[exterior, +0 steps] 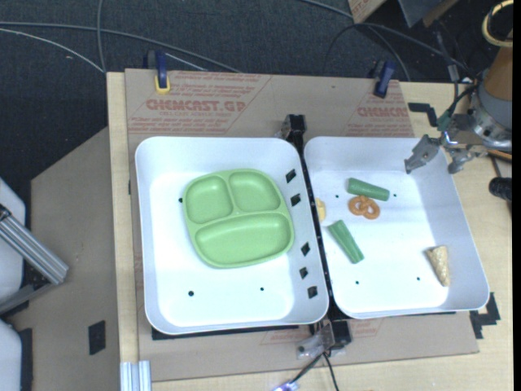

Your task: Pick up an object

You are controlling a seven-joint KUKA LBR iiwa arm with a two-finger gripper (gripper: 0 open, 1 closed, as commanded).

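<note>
The right bin (456, 218) holds a green cylinder-like piece (368, 189), an orange pretzel (365, 208), a second green stick (345, 241), a small yellow piece (321, 211) at its left wall and a tan wedge (440, 264) near its right side. My gripper (437, 155) hangs over the bin's upper right corner, above and right of the pretzel, open with nothing between its fingers (416, 158). The left bin (163, 283) holds a green divided plate (237, 217).
Clamps (162, 69) hold the cardboard backing at the top. Black clips (294, 125) join the two bins along the middle. Cables run across the dark floor behind the bench. A metal rail (28, 247) lies at the left.
</note>
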